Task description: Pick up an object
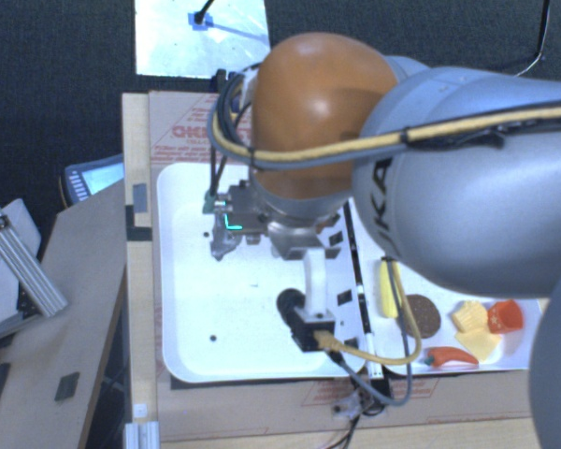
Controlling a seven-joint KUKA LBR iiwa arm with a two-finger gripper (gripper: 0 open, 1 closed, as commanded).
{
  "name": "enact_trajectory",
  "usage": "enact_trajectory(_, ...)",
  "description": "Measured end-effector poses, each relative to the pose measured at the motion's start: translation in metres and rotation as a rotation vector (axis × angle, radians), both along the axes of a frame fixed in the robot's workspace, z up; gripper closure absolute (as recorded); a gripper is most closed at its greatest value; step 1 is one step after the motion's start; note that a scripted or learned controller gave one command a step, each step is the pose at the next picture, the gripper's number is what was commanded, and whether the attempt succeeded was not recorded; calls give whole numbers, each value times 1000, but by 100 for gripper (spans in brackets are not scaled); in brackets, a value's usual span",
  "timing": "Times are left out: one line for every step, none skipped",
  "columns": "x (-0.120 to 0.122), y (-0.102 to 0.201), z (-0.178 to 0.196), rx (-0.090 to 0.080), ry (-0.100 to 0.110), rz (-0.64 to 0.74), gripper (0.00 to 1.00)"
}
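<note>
My gripper (226, 239) hangs over the upper middle of the left white bin (192, 288), under the orange band and the grey wrist, which hide most of it. In the right bin (505, 365) lie a yellow stick-shaped piece (389, 289), a brown round disc (421, 315), a pale yellow chunk (473, 330), a red piece (506, 316) and an orange-red pepper-shaped item (452, 356). All of these sit to the right of the gripper, apart from it. The arm covers much of the right bin.
A divider strip with black marks (355, 279) separates the two bins. Cables (360, 396) trail over the front edge. A cardboard sheet (182, 134) lies under the bins. At the left stand a wooden bench edge (84, 279) and metal rails (19, 260).
</note>
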State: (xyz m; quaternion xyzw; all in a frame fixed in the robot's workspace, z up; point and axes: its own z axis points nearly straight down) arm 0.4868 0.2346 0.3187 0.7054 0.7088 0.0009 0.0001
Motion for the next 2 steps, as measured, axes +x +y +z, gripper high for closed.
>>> enact_trajectory(0, -69, -32, -3, 2, -10, 0)
enact_trajectory(0, -1, 167, 10, -17, 5, 0)
